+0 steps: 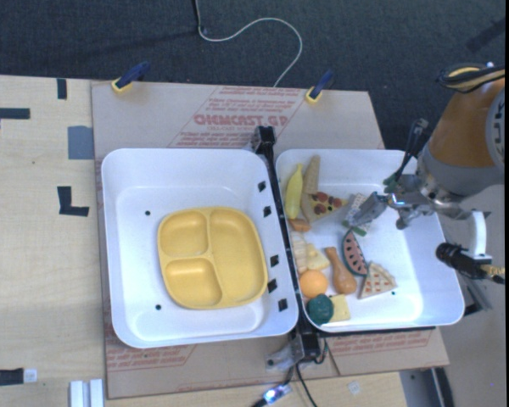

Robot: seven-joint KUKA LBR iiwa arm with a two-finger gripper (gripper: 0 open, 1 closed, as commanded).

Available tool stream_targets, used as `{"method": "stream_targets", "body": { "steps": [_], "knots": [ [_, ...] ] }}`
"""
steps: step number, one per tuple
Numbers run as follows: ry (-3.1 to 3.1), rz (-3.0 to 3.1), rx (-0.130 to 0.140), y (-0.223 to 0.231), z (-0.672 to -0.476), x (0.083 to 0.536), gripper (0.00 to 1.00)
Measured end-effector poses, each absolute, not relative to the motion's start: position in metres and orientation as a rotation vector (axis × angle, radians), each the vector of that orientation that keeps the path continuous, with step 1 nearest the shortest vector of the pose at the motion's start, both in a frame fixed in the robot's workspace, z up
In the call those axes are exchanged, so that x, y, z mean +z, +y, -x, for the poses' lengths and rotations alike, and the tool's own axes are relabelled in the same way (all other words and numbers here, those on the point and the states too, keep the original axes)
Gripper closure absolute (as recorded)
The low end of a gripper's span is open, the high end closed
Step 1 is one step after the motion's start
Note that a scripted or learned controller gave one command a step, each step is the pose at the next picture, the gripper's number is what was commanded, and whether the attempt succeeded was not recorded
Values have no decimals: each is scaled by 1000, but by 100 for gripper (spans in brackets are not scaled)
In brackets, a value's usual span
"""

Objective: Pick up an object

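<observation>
The gripper hangs over the middle of the right bin, fingers apart, nothing between them. Its tips sit just above the watermelon slice, the nearest candidate, which lies toward the bin's centre beside the orange drumstick. Other toy food is crowded along the bin's left wall: a banana, an orange ball and a dark green piece at the near left corner. The left bin carries a yellow divided plate.

Assessment: the slice is likely light, rigid plastic, smooth and apt to slip. Take it across its thin faces at mid-length, clear of the drumstick.
</observation>
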State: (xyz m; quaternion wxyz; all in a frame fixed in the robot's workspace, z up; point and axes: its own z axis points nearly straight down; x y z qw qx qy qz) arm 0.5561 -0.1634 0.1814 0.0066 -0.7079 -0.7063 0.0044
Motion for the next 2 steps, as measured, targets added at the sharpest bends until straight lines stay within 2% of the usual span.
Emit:
{"method": "stream_targets", "body": {
  "steps": [1,2],
  "knots": [
    [-2221,2219,1,-163,-559,189,0],
    [-2218,2216,8,-166,-560,125,0]
  ]
}}
